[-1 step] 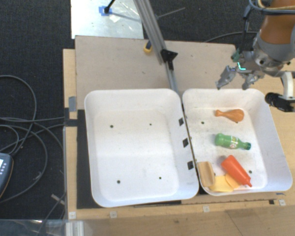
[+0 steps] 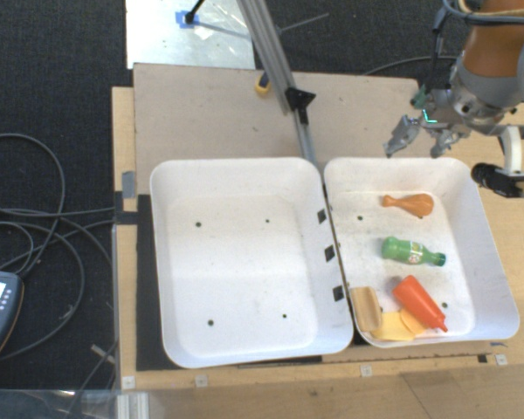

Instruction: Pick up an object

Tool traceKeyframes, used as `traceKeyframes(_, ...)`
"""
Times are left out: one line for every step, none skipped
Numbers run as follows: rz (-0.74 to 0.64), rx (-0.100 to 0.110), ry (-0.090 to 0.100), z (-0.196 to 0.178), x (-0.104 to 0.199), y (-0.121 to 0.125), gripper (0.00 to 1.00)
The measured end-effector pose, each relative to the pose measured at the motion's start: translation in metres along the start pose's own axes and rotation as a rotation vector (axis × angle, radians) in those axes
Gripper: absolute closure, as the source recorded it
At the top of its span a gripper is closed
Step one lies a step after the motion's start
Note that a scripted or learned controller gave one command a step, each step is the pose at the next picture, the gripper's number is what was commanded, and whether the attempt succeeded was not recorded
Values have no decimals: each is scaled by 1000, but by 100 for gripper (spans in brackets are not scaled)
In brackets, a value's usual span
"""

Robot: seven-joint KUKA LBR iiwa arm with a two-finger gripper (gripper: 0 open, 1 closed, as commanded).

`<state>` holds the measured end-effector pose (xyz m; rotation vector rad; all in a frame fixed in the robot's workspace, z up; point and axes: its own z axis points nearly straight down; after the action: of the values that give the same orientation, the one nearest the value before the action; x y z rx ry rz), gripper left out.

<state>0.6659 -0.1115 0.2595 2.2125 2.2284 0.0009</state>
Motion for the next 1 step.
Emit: traceKeyframes(5,5,0,61,-5,2,0)
